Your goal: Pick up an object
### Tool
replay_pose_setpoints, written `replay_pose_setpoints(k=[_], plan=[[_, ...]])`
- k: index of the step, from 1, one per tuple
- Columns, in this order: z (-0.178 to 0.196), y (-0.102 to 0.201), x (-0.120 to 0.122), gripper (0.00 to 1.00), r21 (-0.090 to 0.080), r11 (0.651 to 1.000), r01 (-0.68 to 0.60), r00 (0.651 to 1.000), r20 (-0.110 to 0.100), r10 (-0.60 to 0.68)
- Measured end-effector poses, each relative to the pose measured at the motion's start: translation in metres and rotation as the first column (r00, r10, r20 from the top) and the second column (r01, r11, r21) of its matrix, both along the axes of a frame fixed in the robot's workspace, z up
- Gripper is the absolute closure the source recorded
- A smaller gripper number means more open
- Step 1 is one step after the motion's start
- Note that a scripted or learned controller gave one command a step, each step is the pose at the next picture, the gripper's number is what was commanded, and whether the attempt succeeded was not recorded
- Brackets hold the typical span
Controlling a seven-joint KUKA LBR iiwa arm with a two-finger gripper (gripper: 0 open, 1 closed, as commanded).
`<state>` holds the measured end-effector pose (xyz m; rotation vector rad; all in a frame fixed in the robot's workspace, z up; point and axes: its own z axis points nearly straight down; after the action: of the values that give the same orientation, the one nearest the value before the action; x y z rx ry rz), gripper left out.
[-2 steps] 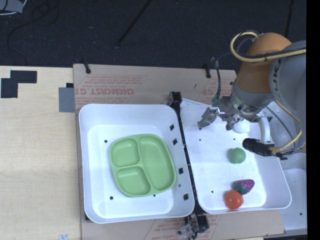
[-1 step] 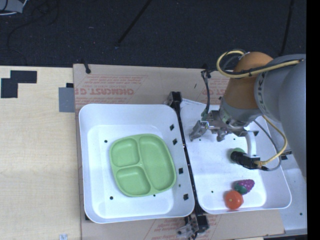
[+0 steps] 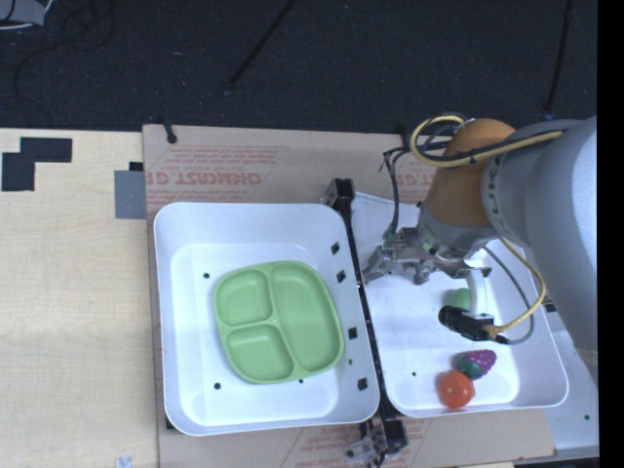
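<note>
hand (image 3: pixel 405 261) apart from orange ball (image 3: pixel 454 389)

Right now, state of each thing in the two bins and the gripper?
Light green three-compartment plastic plate: flat in the left white bin, right way up, nothing in its compartments.
Round orange-red ball-like toy: resting on the right white bin floor, near the front edge.
Purple and green toy: resting right behind the orange-red one, ungrasped.
Gripper: down in the right bin, apart from both toys.
</note>
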<state>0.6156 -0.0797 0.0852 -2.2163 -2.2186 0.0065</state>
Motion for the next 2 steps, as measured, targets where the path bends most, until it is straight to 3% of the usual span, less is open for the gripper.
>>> replay_pose_setpoints(k=[1,2], plan=[[0.012,-0.001,0.001,1.00,0.000,1.000,0.004,1.000,0.002,-0.004],[0.073,-0.009,-0.003,1.00,-0.001,1.000,0.007,1.000,0.008,-0.007]])
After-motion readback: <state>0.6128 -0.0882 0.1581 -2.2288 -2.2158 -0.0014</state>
